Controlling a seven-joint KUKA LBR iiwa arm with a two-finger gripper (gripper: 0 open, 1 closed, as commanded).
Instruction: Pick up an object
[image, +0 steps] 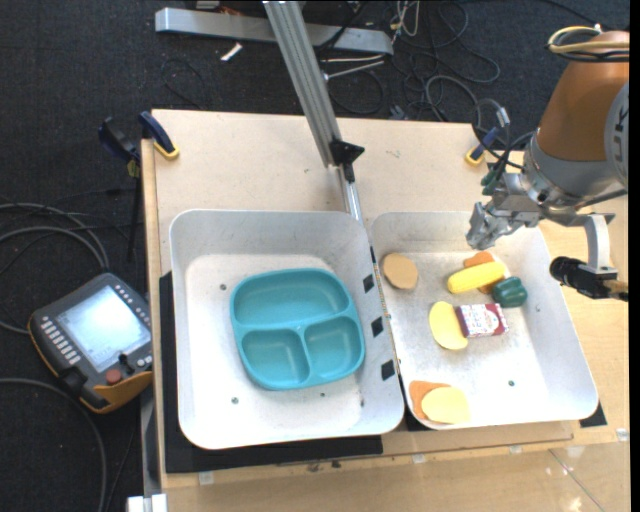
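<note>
Hovering over the far edge of the right bin (560, 330), the gripper (484, 228) points down from the grey and orange arm (585, 110), and from my seat I cannot tell whether it is released or clenched; nothing shows in it and I see it touching none of the objects. Just below it in my view lies a yellow banana-shaped piece (474, 277) with an orange piece (480, 259) against its far side and a dark green piece (510, 292) at its right end. Nearer the bin's middle I see a small red and white packet (482, 320) beside a yellow oval (446, 326), a tan round piece (400, 271) toward the left wall, and a yellow and orange piece (440, 403) in the near left corner. I see the left bin (200, 260) holding a teal divided tray (297, 327). Both bins sit on a pale wooden bench (250, 160) with clamps at its far corners. A metal pole (310, 85) slants up from between the bins. On the dark floor, amid cables, I see a teach pendant (95, 340) at the left.
</note>
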